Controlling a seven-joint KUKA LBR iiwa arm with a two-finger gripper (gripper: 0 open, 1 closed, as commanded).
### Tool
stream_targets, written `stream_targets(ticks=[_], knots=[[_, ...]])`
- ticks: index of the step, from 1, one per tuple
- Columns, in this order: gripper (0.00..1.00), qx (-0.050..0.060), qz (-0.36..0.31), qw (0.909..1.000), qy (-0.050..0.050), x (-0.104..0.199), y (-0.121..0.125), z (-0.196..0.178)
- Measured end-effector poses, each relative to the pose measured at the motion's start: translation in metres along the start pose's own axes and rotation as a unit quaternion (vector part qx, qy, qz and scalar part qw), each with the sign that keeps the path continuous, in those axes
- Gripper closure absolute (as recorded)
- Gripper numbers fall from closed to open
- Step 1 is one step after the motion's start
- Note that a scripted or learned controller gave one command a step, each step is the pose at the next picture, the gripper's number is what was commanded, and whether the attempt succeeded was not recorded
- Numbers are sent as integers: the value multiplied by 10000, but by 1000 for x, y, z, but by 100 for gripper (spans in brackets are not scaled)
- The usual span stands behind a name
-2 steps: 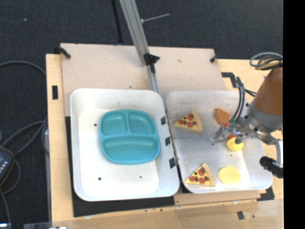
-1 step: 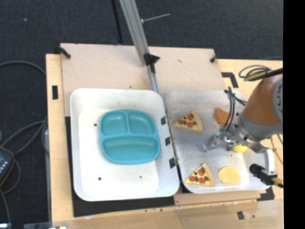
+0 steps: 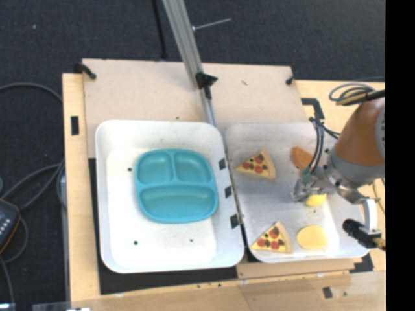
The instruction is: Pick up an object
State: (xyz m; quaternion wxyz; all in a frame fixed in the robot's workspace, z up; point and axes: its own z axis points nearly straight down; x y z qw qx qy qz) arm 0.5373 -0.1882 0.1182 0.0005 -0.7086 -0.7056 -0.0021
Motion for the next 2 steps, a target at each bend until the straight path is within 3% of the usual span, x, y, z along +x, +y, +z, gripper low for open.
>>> stream_targets(ticks=[2], knots=[[100, -31, -44, 10000, -33, 17, 7, -113]])
